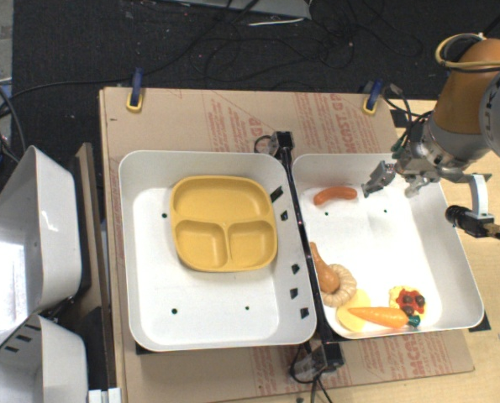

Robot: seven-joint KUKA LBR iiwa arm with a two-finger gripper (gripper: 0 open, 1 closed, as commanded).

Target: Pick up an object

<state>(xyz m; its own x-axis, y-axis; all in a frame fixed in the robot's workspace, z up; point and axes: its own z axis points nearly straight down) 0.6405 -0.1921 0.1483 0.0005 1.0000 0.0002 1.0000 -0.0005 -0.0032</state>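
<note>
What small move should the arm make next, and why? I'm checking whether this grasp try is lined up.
Probably a short shift toward the left bin and down: the gripper hangs open above the right bin, just beside the hot dog, holding nothing. That toy lies alone near the bin's far wall, apart from the clustered food at the near edge.

Bare floor [392, 250] between sausage [335, 195] and shrimp [334, 280]
</note>
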